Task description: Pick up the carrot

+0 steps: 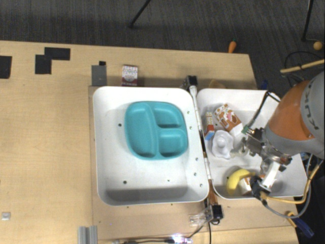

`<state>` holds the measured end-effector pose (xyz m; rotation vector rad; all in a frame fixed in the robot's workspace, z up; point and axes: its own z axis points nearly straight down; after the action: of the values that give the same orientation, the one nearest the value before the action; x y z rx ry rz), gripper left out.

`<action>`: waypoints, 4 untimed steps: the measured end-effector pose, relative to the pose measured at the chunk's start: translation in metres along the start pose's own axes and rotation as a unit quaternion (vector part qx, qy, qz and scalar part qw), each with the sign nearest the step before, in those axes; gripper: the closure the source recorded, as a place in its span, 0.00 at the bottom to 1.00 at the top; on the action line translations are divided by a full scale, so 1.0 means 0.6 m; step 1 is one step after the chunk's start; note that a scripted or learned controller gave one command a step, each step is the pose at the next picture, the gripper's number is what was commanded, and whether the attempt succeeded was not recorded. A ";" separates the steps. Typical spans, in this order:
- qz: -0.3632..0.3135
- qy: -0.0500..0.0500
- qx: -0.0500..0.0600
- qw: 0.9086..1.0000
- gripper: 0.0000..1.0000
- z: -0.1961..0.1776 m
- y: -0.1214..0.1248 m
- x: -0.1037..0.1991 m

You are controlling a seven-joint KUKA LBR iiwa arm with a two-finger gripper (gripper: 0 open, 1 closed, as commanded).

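Gripper (247,145) over right bin (249,99) centre, grip state cannot tell; banana (236,179) by front edge; descend squarely along carrot, avoid banana, close firmly

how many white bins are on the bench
2. The left bin holds a teal plate; the right bin, beside it, holds a banana.

Dark grey carpet floor (76,9) along the top, thin black stand leg (147,4) slanting across it, pale wooden bench (45,151) below, black patches (45,60) near its far left edge, even light, soft shadows.
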<state>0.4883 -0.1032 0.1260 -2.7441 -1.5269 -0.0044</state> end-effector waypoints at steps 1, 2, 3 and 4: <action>-0.008 0.002 -0.001 1.000 0.00 -0.101 -0.040 0.082; -0.011 0.000 -0.001 1.000 1.00 -0.115 -0.037 0.080; -0.007 0.000 -0.004 1.000 1.00 -0.255 -0.005 0.011; 0.185 -0.001 0.000 0.983 1.00 -0.252 0.001 -0.003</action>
<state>0.4877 -0.1055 0.2772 -2.9809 -0.9929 -0.0010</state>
